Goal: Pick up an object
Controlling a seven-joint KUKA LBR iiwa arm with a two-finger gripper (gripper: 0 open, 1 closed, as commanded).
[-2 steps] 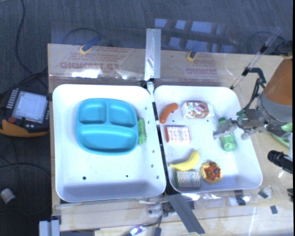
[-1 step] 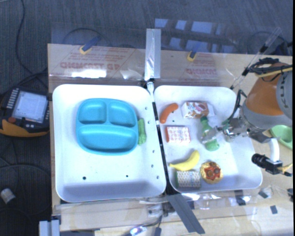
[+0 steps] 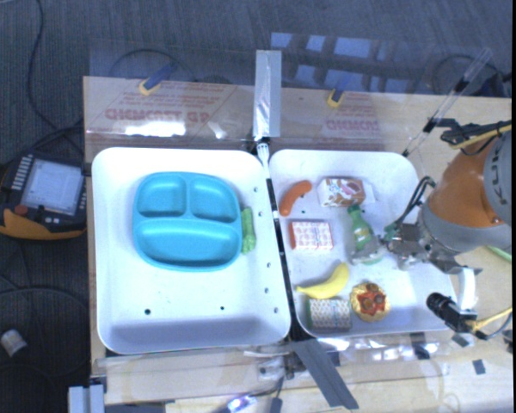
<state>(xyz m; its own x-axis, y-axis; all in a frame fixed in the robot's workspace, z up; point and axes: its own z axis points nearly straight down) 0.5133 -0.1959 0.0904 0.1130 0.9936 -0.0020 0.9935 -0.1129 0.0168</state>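
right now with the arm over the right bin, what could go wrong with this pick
1. The right bin is crowded: the green bottle, pink box and banana lie close together, so closing fingers could nudge a neighbour instead of gripping.
2. The gripper sits beside the bottle, which may roll or slip aside.
3. Cables near the wrist might snag.

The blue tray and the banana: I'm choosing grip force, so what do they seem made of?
The blue tray looks like moulded hard plastic: one even colour, rounded divided compartments, a soft sheen. The banana seems plastic or rubber toy food, judging by its flat uniform yellow and smooth skin, though the view is too coarse to be sure.
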